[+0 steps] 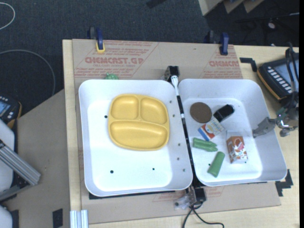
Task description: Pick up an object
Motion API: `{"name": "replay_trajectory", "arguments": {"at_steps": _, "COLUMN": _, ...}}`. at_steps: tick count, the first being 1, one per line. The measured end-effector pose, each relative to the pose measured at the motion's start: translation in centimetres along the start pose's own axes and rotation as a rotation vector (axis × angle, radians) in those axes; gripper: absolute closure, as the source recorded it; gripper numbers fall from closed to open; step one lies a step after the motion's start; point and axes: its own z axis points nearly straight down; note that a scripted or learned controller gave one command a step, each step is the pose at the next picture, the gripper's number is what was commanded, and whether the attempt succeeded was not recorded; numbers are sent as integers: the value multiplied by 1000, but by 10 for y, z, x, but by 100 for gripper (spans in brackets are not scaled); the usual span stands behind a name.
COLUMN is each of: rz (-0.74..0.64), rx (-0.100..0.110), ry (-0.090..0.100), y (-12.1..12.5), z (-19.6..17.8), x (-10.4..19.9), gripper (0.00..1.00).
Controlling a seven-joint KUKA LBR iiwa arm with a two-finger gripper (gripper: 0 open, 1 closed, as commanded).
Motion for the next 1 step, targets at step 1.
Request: {"name": "replay_trajectory", "arguments": {"at_steps": 1, "rz": -3, "rx": 11, "ry": 6, "y": 0, "z": 117, "x": 40, "gripper": 0}}
